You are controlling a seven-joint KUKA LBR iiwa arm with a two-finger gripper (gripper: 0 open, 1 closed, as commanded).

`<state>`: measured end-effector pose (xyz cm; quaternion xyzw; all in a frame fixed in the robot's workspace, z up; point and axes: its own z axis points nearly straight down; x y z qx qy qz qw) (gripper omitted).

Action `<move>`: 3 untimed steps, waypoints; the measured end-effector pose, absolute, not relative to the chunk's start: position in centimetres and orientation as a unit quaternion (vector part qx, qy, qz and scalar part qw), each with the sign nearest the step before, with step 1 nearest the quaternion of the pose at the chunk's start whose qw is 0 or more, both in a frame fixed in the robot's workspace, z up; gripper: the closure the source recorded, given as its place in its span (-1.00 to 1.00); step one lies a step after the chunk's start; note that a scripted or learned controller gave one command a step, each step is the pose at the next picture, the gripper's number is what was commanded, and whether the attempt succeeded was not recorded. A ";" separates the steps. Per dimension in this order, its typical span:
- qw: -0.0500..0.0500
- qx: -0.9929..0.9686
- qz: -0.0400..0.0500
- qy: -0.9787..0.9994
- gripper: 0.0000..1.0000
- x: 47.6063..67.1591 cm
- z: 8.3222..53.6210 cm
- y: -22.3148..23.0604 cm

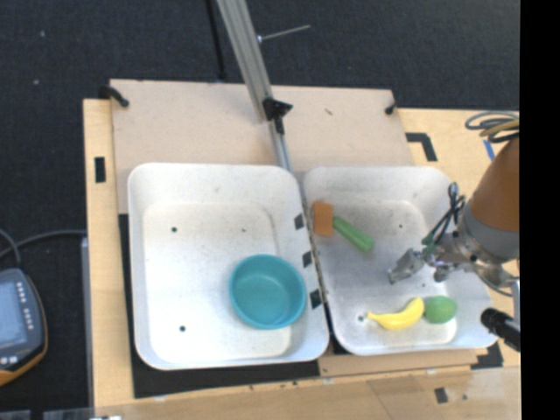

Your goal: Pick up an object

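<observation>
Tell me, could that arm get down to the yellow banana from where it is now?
Probably yes. The gripper hangs over the right bin, and the banana lies just below it in the view, uncovered. A green ball-like object touches the banana's right end and might crowd the fingers.

Two white bins sit side by side on the bench. The left bin (pixel 166 234) holds a blue bowl (pixel 267 290). In the right bin (pixel 385 191) lie an orange-and-green brush (pixel 341 227) (near the dividing rim), a yellow banana (pixel 396 315) and a green lime (pixel 440 309) touching it. The gripper (pixel 409 265) hovers above the bin floor, just above the banana.
</observation>
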<state>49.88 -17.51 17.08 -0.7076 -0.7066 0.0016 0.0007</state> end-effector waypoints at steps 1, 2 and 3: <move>0.001 -0.708 0.002 -0.707 -1.00 49.3 11.0 -18.1; -0.002 -0.709 -0.002 -0.705 1.00 49.6 12.4 -18.1; -0.004 -0.706 -0.002 -0.708 1.00 49.0 18.5 -18.0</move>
